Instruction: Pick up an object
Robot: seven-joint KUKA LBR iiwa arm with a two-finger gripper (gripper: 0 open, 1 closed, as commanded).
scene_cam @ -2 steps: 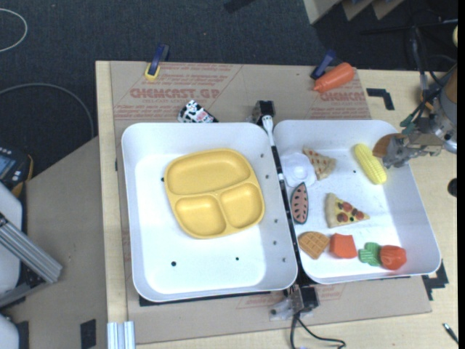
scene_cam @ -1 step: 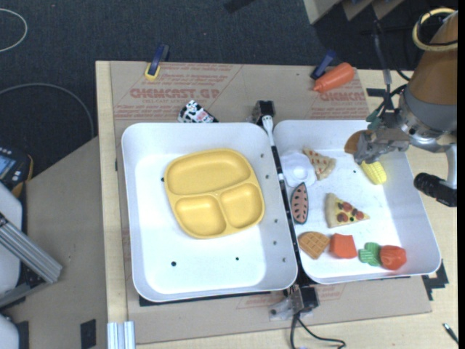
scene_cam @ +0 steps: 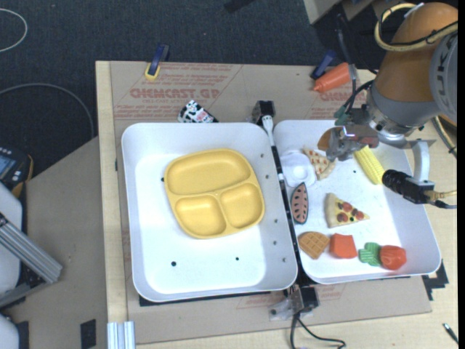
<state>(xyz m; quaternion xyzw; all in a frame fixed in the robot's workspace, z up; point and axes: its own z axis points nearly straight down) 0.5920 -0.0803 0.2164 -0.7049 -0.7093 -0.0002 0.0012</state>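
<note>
At the near edge of the table (scene_cam: 218,318) a cable clip sits under the seam where the two bins meet. The left bin (scene_cam: 145,217) has bare white floor along its near and left sides, and in it lies a yellow tray (scene_cam: 214,193) with three compartments, set toward the far half.

The right bin (scene_cam: 418,231) is crowded along its near rim: a waffle (scene_cam: 314,244), a red block (scene_cam: 344,246), and a green and red vegetable (scene_cam: 383,256) lie in a row. Just beyond them is a pizza slice (scene_cam: 343,211), with a watermelon slice (scene_cam: 299,203) to its left beside the seam. Open floor shows to the right of the pizza slice, under a black part of the arm.

Farther in, a white cup (scene_cam: 295,170) lies by the seam, a cracker (scene_cam: 318,163) next to it, and a corn cob (scene_cam: 369,163) lies to the right. The pincer (scene_cam: 341,144) hangs over the far part of this bin, between cracker and corn cob; whether it is apart or together cannot be told, and nothing shows in its grip.

Beyond the bins the board reads "CHEMCAST GP" in red print. A blue and yellow clamp (scene_cam: 155,62) sits at the far edge, and an orange carrot (scene_cam: 332,78) to the right.
</note>
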